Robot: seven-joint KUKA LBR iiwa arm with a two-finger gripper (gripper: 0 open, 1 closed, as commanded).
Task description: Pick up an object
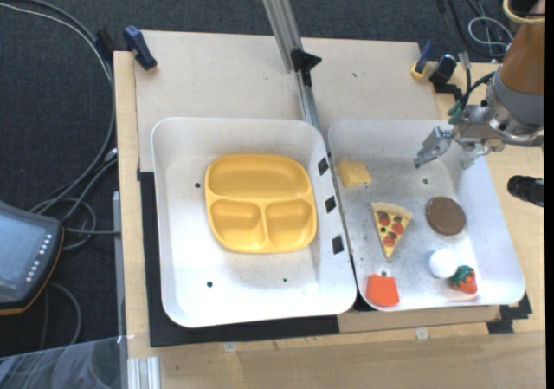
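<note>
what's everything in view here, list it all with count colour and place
bins: 2, white, side by side on the bench
divided plate: 1, yellow, middle of left bin
cheese block: 1, pale yellow, right bin, upper left
pizza slice: 1, yellow with red dots, right bin centre
round patty: 1, brown, right bin, right of pizza slice
ball: 1, white, right bin, lower right
strawberry: 1, red, beside the ball
orange piece: 1, right bin, front edge
gripper: 1, grey, above right bin's upper part, holding nothing
</note>
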